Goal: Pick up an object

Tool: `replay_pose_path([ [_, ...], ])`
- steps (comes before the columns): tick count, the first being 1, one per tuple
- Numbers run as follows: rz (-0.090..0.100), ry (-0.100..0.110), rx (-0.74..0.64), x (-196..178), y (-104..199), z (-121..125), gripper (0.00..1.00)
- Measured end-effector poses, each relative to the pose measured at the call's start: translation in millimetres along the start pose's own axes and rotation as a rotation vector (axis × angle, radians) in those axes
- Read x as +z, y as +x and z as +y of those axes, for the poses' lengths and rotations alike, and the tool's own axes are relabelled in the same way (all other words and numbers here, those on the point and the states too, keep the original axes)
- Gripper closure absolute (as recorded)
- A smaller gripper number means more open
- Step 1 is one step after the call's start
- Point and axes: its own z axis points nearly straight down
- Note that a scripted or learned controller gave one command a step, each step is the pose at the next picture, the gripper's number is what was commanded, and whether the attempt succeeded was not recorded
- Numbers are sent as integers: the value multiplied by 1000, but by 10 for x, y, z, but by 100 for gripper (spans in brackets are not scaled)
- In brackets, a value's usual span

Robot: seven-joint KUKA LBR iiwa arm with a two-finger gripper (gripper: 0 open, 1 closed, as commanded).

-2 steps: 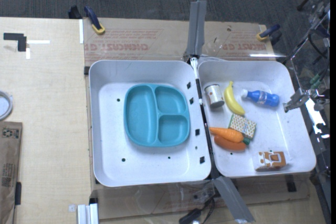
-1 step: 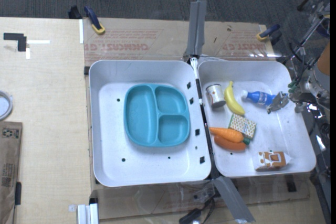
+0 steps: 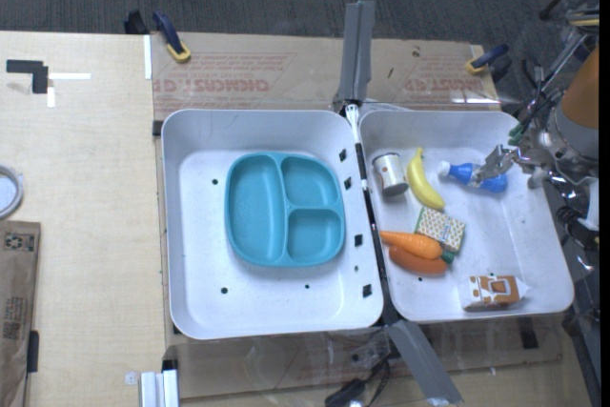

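Orange-banded arm (image 3: 583, 95) with dark cables, ending in a small metallic claw (image 3: 496, 162).

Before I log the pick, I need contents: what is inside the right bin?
The right bin holds a can, banana, blue bottle at the gripper, patterned sponge, carrot and small carton. The bottle's far end is covered.

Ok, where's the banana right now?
The banana lies in the right bin, toward its back left, between the can and the blue bottle, just above the checkered block.
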Motion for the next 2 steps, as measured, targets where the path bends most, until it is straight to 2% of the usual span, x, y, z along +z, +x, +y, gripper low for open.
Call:
replay_pose_path([
  [1, 11, 41, 7, 241, 68, -92, 0],
  [2, 5, 48, -44, 448, 142, -514, 0],
])
